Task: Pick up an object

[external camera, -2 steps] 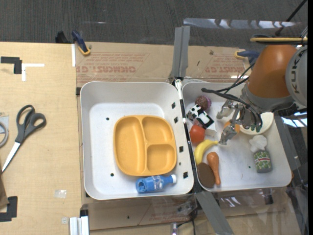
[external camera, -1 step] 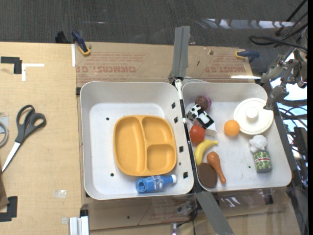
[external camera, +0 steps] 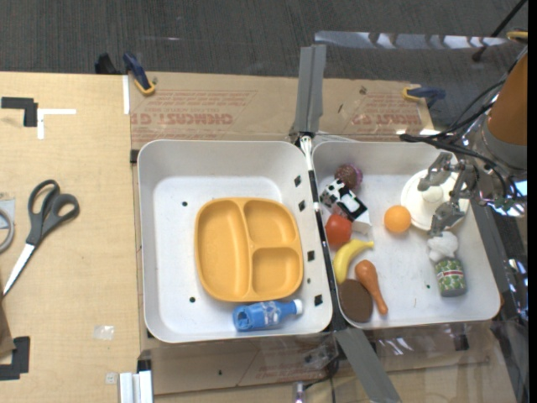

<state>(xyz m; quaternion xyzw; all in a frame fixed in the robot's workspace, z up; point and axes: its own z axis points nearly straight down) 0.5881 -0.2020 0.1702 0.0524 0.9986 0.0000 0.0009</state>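
Gripper [external camera: 445,193] poised over white cup [external camera: 425,195] at right bin's [external camera: 487,309] far end, just right of orange ball [external camera: 398,218]; fingers spread, clasping nothing. Probably light, rigid, slick plastic; best pinched across the rim.

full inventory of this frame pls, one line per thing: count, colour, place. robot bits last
left bin: 1, white, centre of bench
right bin: 1, white, beside the left bin
divided plate: 1, yellow, middle of left bin
bottle: 1, blue, lying in left bin below the plate
banana: 1, yellow, right bin, left part
tomato: 1, red, above the banana
orange ball: 1, orange, middle of right bin
drumstick: 1, orange-brown, below the banana
can: 1, green, right bin, lower right
scissors: 1, black handles, on bench at left
arm: 1, orange band, at right edge
pincer: 1, grey, over upper right of right bin
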